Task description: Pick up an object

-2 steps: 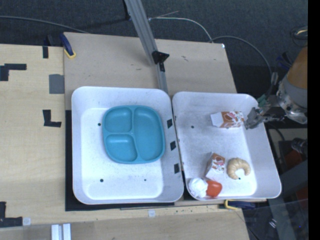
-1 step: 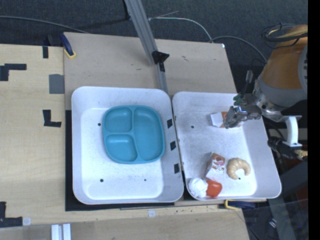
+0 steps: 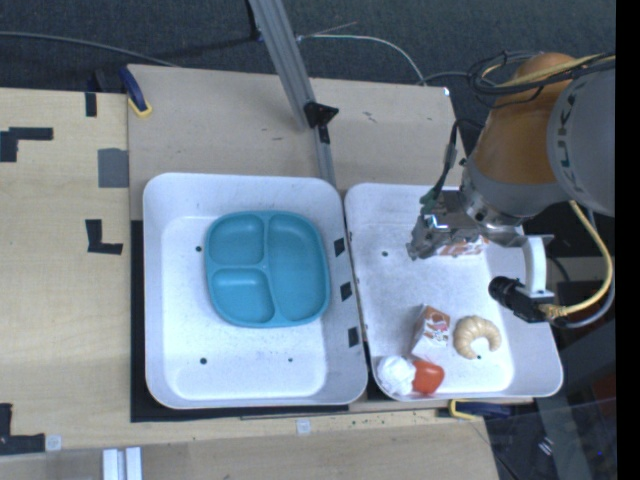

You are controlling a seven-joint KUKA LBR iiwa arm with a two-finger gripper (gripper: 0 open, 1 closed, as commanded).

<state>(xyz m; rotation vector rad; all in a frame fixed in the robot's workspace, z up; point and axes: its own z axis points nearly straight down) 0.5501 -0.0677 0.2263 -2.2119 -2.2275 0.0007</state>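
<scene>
Your end effector (image 3: 432, 236) sits over the upper part of the right bin (image 3: 385, 268), with the arm (image 3: 520, 138) reaching in from the right. How far the end effector is open cannot be told from this view, and nothing is visibly held in it. A small reddish item (image 3: 462, 249) lies just beside it, partly hidden by the wrist; its identity is unclear. The clearly visible candidates lie near the lower edge of the same bin: a small carton (image 3: 433, 327), a croissant (image 3: 476, 335) just beside it, and a white-and-red clump (image 3: 410, 375) against the lower left corner. The left bin (image 3: 170, 268) holds a blue divided plate (image 3: 268, 268). Select one target before descending. The croissant appears the most isolated; approach it vertically and centre over its body. The corner clump is probably a poor choice, since the bin walls may obstruct closure. Confirm the grasp visually before lifting off the tabletop (image 3: 60, 268).
</scene>
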